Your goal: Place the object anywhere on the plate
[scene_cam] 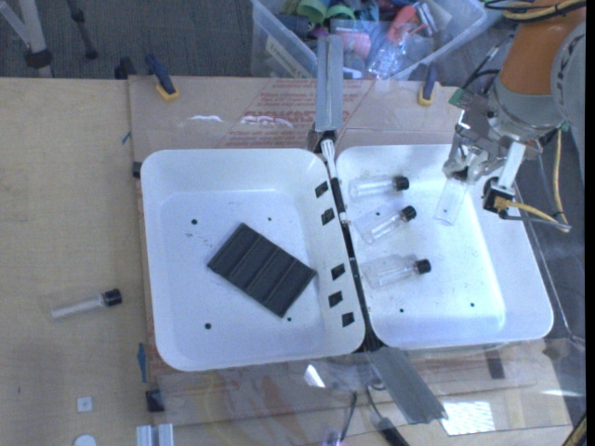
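Observation:
A dark grey ridged plate (pixel 261 268) lies flat in the left bin (pixel 177 179), turned at an angle. My gripper (pixel 463 175) hangs over the back of the right bin (pixel 521 314), shut on the top end of a clear vial (pixel 449 204). The vial hangs upright below it, its cap hidden by the fingers. Three more clear vials with black caps lie in the right bin: one at the back (pixel 376 186), one in the middle (pixel 386 223), one nearer the front (pixel 395 269). The gripper is well to the right of the plate, across the divider.
A raised divider (pixel 337 249) with black clips separates the bins. A loose vial (pixel 84 305) lies on the bench at the left. A clear tub of colourful toys (pixel 367 17) stands behind the bins. Orange clamps (pixel 163 84) hold the board's back edge.

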{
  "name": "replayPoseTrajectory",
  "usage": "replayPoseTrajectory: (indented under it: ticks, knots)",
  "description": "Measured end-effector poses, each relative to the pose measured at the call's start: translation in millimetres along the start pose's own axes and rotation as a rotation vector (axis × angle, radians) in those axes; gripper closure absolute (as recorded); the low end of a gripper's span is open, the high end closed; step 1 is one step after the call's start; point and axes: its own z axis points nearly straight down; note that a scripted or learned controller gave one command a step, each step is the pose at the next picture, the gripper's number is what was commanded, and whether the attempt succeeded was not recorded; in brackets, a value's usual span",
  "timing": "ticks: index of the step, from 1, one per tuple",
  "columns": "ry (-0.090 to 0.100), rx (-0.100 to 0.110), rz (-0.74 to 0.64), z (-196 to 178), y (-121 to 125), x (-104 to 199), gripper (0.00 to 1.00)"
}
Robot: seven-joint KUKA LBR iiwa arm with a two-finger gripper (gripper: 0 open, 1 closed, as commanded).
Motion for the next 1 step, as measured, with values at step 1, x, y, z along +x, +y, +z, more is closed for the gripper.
replayPoseTrajectory:
  ticks: [1]
  knots:
    - [0.000,0.004,0.452,15.4,-32.6,54.9,1.00]
